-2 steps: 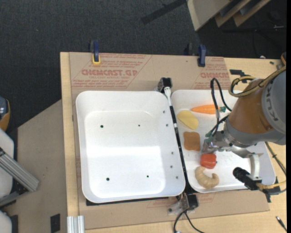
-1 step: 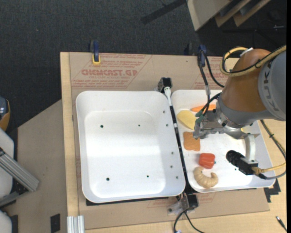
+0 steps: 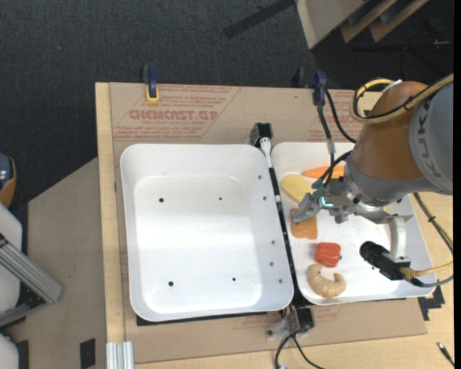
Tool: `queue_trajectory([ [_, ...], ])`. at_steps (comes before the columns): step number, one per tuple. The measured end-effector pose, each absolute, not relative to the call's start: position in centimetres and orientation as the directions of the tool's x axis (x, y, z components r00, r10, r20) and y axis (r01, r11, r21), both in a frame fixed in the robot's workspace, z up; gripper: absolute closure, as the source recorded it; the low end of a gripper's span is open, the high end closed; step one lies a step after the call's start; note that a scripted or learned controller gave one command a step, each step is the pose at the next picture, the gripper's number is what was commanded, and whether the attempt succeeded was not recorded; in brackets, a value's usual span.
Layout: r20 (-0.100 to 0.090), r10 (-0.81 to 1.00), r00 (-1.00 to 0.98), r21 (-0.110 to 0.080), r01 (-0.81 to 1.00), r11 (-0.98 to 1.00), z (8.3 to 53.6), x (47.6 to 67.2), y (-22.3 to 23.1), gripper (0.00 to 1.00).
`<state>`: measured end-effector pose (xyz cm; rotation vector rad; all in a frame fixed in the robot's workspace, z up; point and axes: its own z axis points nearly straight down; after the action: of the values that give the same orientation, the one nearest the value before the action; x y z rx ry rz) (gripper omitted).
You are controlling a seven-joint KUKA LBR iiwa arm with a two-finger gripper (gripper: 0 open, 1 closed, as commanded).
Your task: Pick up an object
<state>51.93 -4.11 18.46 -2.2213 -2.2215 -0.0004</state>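
My bench (image 3: 209, 108) is topped with a brown board stamped in red lettering. On its far edge sits one blue clamp (image 3: 151, 78) toward the far left corner and a second clamp (image 3: 319, 78) further right. Around the bench I see dark speckled carpet (image 3: 65, 43). A pale wooden piece (image 3: 360, 21) stands beyond the far right corner, and an aluminium rail (image 3: 29, 277) lies off the left edge. The light is even and soft.

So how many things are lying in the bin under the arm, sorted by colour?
Orange: 2, the long orange piece and the orange block
Yellow: 1, the pale yellow piece
Red: 1, the red piece
Tan: 1, the curved tan piece
Total: 5
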Motion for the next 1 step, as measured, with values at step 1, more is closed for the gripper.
queue_trajectory([
  [1, 0.0, 1.0, -0.005, 0.005, 1.0, 0.005, 18.47, 56.24, 0.17, 0.0],
])
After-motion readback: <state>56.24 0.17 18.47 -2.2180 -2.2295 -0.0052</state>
